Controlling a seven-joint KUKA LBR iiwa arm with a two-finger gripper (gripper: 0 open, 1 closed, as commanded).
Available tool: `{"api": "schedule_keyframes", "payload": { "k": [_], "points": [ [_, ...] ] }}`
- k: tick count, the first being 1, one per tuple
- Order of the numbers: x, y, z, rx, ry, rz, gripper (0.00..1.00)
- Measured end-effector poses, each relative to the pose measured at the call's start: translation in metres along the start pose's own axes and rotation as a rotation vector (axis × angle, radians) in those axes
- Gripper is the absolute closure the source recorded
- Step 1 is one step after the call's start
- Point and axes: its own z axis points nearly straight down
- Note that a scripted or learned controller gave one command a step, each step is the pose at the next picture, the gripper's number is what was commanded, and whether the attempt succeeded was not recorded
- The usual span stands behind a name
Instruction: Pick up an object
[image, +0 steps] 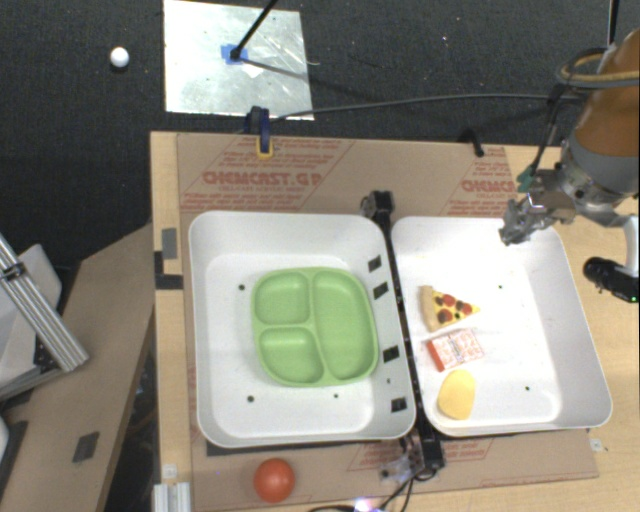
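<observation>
We see the tool (516, 228) at the right bin's (560, 300) far edge, metallic and grey; we can't tell its grip state, nothing visibly in it. Right bin holds a triangular pizza slice (443, 307), a flat red-and-white packet (456, 350) and a smooth yellow lemon (457, 394). Left bin (215, 300) holds a glossy green divided plate (314, 326). A round red ball (273, 479) sits on the counter (330, 165), near edge.

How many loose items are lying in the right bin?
3, along its left side: a pizza slice farthest from the camera, a red-and-white packet below it, and a yellow piece nearest. The gripper hovers over the far edge; none look hidden.
</observation>
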Motion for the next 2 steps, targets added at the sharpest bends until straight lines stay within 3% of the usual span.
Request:
{"api": "schedule_keyframes", "payload": {
  "k": [2],
  "points": [
    [0.107,-0.033,0.022,0.002,0.000,0.000,1.00]
  ]
}}
